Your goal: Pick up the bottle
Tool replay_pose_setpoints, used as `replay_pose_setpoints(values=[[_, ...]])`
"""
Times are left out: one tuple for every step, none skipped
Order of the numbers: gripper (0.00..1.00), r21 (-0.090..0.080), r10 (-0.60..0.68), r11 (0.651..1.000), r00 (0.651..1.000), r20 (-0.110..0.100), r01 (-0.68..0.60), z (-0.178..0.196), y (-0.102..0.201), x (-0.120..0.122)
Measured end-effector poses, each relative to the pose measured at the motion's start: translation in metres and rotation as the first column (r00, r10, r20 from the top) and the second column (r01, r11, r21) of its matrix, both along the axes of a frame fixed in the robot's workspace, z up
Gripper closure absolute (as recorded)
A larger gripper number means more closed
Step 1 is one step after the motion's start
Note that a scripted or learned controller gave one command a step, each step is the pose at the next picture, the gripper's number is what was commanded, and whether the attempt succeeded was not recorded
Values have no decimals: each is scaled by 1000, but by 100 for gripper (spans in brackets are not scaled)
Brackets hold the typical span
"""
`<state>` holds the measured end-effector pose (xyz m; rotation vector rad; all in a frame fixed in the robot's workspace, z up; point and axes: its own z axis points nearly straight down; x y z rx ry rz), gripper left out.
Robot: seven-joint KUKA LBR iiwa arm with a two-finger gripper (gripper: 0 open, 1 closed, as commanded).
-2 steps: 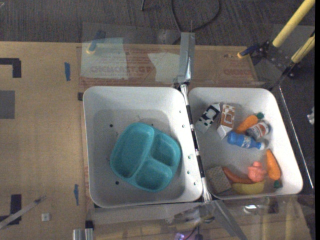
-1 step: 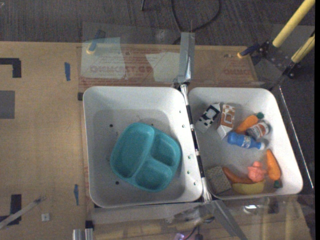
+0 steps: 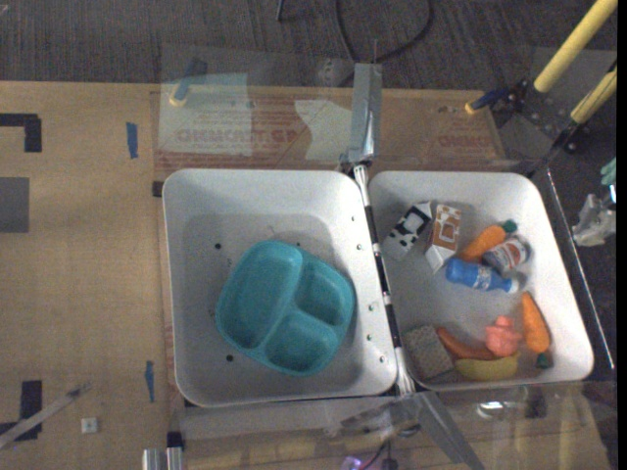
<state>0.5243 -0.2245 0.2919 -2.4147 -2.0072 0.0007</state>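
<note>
Camera view: blue bottle (image 3: pixel 480 276) beside can (image 3: pixel 506 255), carrot (image 3: pixel 488 240) behind

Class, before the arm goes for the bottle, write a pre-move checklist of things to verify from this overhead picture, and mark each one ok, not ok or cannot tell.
1. Bottle located: the blue bottle lies in the right bin. Ok.
2. Bottle upright: it lies on its side, cap toward the right. Not ok.
3. Room around it: a small can sits close above its cap end, with a carrot beside it. Not ok.
4. Top of bottle uncovered: nothing lies over it. Ok.
5. Left bin holds a teal divided plate, away from the bottle. Ok.
6. Gripper ready: cannot tell.
</note>
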Motion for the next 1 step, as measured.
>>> replay_pose_setpoints(values=[[100, -3, -90, 996, 996, 3, 90, 67, 18, -44]])
